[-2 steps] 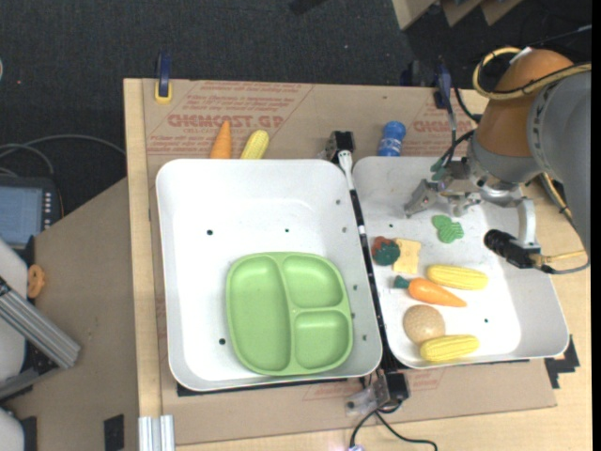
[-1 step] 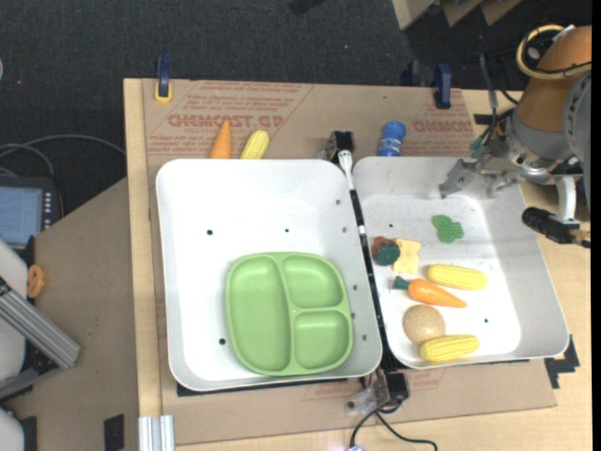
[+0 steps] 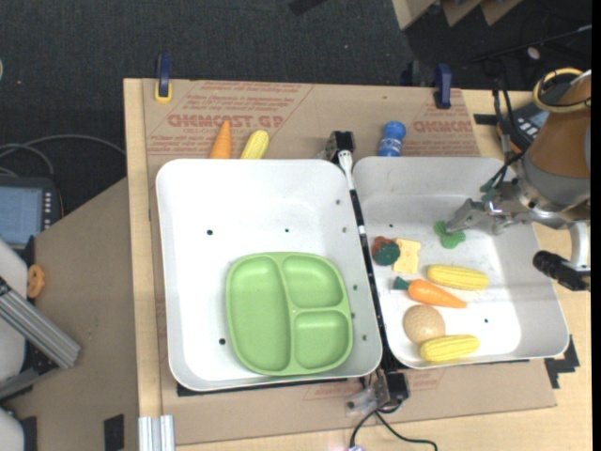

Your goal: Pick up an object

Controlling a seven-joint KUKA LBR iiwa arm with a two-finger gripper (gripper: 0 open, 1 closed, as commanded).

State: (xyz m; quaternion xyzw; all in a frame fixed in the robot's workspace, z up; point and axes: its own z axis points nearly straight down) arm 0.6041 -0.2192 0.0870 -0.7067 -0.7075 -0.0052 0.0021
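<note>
My gripper (image 3: 467, 218) hangs low over the back of the right bin (image 3: 526, 341), reaching in from the right. Its tip is just above and right of a small green piece (image 3: 451, 236), very close to it; whether they touch I cannot tell. In the same bin lie a red and dark green piece (image 3: 384, 249), a pale yellow wedge (image 3: 408, 255), a corn cob (image 3: 457, 276), an orange carrot (image 3: 436, 293), a tan round object (image 3: 423, 323) and a second yellow cob (image 3: 448, 348). Nothing is seen held.
The left bin (image 3: 188, 214) holds a green divided plate (image 3: 289, 313). Behind the bins, on the cardboard, lie a carrot (image 3: 221, 141), a yellow cob (image 3: 254, 144), a black clip (image 3: 340, 144) and a blue bottle (image 3: 392, 139).
</note>
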